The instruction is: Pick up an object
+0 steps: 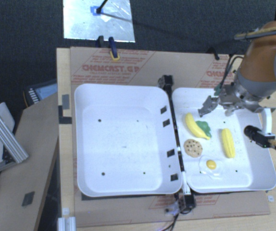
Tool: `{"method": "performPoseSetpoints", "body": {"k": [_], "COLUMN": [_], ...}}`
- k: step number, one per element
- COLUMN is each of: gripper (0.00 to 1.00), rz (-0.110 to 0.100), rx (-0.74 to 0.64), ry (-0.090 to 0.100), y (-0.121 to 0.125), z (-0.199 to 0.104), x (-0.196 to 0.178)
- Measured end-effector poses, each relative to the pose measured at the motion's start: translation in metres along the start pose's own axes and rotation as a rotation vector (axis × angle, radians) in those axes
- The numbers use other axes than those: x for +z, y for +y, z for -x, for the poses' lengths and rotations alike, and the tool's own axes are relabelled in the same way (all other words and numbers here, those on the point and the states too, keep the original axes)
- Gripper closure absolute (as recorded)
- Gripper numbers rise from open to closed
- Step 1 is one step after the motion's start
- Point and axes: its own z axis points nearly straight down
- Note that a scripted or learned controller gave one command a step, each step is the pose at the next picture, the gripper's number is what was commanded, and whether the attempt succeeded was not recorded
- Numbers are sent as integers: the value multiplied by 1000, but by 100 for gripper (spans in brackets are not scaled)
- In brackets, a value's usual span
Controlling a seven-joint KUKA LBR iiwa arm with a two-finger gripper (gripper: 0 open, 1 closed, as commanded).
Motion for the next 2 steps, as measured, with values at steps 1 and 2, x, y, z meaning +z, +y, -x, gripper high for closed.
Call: {"method": "performPoseSetpoints", "body": {"k": [1,2], "gripper": [0,0], "rz": [0,-4], "rx": [-12,12], "ry": [4,-3], "y": [4,-52], "z": [-122,-22], "x": [26,25]}}
